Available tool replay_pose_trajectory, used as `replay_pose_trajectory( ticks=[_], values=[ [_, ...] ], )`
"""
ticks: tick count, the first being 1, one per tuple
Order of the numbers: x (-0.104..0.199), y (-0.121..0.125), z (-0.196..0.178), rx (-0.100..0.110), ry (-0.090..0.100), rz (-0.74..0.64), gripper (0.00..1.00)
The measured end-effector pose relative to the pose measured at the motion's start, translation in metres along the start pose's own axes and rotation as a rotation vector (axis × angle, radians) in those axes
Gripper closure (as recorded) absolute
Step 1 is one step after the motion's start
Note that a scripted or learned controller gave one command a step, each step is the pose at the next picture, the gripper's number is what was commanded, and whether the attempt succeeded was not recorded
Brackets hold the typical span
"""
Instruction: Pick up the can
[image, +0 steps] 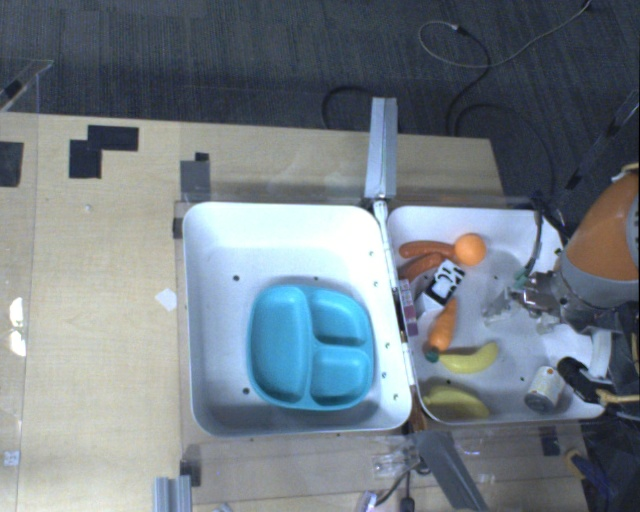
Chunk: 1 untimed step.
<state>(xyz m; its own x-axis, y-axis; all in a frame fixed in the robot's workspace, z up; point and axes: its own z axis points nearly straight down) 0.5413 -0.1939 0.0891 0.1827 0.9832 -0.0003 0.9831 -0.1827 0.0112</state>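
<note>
Wooden bench (90, 300), dark carpet (200, 50).

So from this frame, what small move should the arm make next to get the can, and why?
Probably shift the gripper toward the near right corner of the right bin and over the can. The can lies on its side there, apart from the two bananas, and the gripper sits farther back over the bin's middle, not above it.

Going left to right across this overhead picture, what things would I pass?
Blue divided plate in the left bin → carrot → orange → small can → the robot arm.
</note>
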Motion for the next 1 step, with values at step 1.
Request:
replay_pose_trajectory(
  ticks=[1],
  values=[
    [0.0082,0.0225,0.0008,0.002,0.000,0.100,0.00]
  ],
)
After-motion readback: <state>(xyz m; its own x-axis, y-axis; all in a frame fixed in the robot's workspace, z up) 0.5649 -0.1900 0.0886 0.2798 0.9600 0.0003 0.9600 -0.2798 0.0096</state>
